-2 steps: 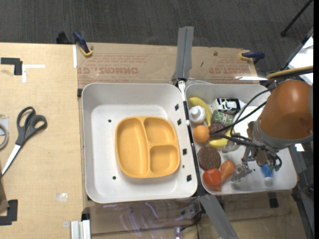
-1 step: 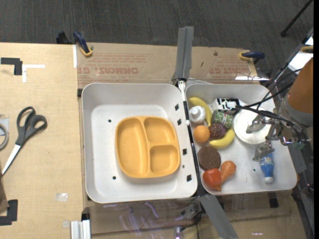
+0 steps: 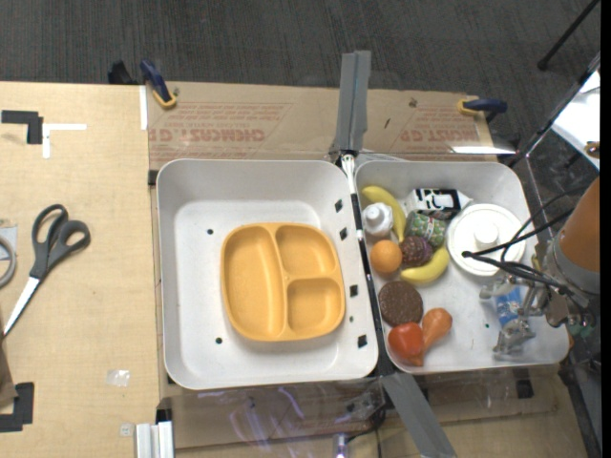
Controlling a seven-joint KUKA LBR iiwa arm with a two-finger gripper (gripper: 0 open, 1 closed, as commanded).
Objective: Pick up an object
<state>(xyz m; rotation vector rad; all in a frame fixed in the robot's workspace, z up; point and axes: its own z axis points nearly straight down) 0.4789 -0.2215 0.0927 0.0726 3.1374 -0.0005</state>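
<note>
Toy foods [image 3: 412,275] clustered in right bin [image 3: 458,357], loose, lying flat.

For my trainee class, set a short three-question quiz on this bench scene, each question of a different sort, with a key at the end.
1. True or false: the yellow divided tray lies in the left bin.
2. Multiple choice: what lies on the bench left of the bins? A) a hammer B) scissors C) a cup
3. Fill in: the orange rests between two ______.

Key
1. True.
2. B.
3. Bananas: one above it and one to its right, both in the right bin. The gripper hangs over that bin's lower right corner.
</note>
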